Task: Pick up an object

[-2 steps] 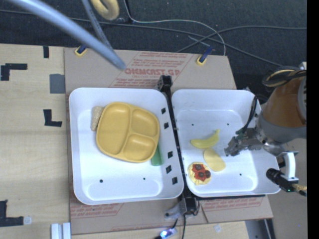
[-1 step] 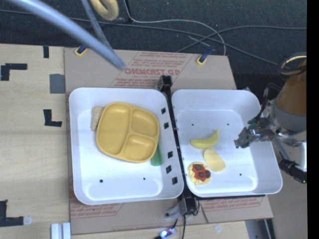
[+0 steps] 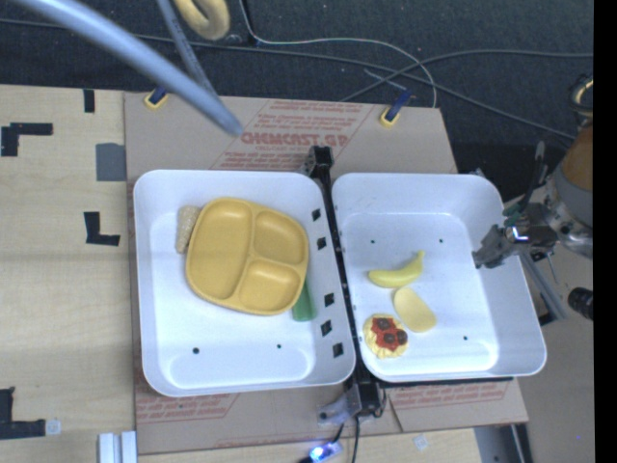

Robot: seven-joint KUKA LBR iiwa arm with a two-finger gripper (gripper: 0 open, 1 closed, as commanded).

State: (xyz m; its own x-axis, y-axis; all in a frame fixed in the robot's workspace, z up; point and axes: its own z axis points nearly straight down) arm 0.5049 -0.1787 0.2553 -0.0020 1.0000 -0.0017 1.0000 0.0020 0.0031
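In the right bin (image 3: 434, 201) lie a yellow banana (image 3: 397, 272), a pale yellow chip-like slice (image 3: 414, 309) and a small pizza-like round with red spots (image 3: 386, 336). My gripper (image 3: 499, 242) hangs over the right bin's right rim, well to the right of the banana, with nothing seen between its fingers. In the left bin (image 3: 164, 258) a yellow divided plate (image 3: 247, 256) covers most of a tan bread-like piece (image 3: 185, 227) at its left and a green item (image 3: 304, 304) at its lower right.
The bins sit on a cardboard sheet (image 3: 289, 128) on the wooden bench. Cables (image 3: 405, 66) run across the dark area at the back. A grey pole (image 3: 125, 41) crosses the upper left. A black divider (image 3: 333, 258) joins the two bins.
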